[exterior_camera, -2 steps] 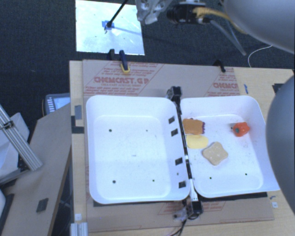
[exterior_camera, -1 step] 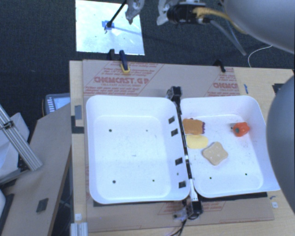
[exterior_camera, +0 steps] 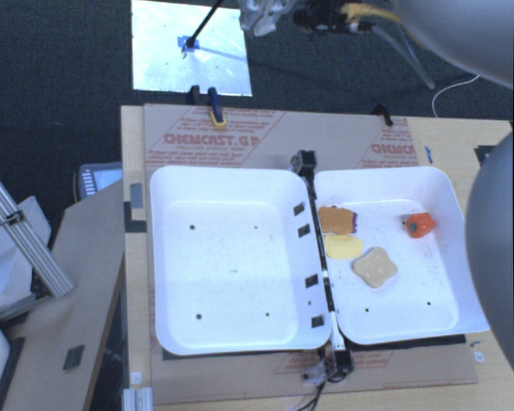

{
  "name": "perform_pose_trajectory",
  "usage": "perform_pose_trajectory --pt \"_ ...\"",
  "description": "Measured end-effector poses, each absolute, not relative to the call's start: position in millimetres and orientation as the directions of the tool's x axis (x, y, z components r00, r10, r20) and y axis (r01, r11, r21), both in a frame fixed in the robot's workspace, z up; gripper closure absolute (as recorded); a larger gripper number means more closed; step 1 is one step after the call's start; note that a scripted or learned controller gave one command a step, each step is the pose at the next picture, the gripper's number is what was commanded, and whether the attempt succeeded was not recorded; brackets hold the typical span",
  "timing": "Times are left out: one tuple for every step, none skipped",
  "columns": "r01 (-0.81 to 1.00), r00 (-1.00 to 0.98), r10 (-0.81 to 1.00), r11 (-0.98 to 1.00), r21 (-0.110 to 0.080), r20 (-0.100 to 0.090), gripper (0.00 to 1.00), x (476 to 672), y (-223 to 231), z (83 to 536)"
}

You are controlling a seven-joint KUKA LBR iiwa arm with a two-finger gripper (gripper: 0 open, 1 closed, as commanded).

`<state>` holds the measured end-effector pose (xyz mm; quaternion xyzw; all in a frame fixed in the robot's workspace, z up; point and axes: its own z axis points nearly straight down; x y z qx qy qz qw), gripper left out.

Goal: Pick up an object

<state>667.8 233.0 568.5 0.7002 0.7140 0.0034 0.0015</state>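
The gripper (exterior_camera: 261, 18) sits at the very top edge of the camera view, high above the far side of the counter (exterior_camera: 337, 132), and so little of it shows that I cannot tell how it is set or whether it has anything in it. Just to its right are black fittings and a yellow cable (exterior_camera: 365, 11), and the grey arm (exterior_camera: 466, 36) runs off to the upper right. All the objects lie well below the gripper and to its right, in the right bin (exterior_camera: 450, 201). Nearest the divider is an orange-brown flat piece (exterior_camera: 336, 220) with a purple edge, and a pale yellow disc (exterior_camera: 344, 247) lies just below it, touching or nearly touching it. A tan, toast-like slice (exterior_camera: 374, 267) lies just beside the disc, further down and to the right. A small red-orange piece (exterior_camera: 418, 225) with a dark spot sits apart from these, toward the bin's right side. The left bin (exterior_camera: 161, 241) lies below the gripper and slightly to its left. Directly left of the gripper a shiny metal sheet (exterior_camera: 161, 48) lies on the dark floor, and a yellow-and-black clamp (exterior_camera: 215, 108) grips the counter's far edge just below the gripper.
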Motion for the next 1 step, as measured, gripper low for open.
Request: perform_pose_trajectory --pt "1.0 0.003 1.0 -0.003 -0.02 -0.006 1.0 563.2 166.1 390.6"
